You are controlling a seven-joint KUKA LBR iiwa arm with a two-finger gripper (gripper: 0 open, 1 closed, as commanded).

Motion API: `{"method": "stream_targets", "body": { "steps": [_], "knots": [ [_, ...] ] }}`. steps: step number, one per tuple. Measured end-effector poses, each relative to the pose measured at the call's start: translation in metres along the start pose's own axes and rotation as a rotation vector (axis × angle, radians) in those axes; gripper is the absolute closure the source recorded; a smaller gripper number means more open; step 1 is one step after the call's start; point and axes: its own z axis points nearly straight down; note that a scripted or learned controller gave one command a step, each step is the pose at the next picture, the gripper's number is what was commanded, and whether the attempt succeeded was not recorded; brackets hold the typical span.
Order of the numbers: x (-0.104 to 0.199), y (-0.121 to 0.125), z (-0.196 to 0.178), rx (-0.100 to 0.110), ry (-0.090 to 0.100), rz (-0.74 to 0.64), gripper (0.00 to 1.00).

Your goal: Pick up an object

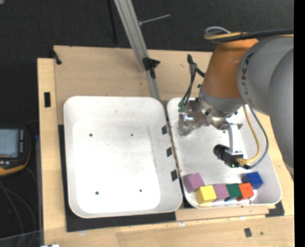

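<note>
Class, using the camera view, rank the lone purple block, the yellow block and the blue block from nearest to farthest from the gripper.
1. Purple block: stands apart from the row, below the gripper.
2. Yellow block: left end of the row along the right bin's front edge.
3. Blue block: right end of the row, toward the bin's far right corner.
</note>
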Motion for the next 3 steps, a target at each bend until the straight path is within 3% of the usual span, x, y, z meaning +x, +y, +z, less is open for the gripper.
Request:
{"method": "stream_targets", "body": {
  "steps": [1,2,3],
  "knots": [
    [0.053,0.003,0.002,-0.004,0.001,-0.001,1.00],
    [0.052,0.047,0.001,-0.009,0.000,0.000,1.00],
    [0.125,0.035,0.001,-0.005,0.002,-0.003,1.00]
  ]
}}
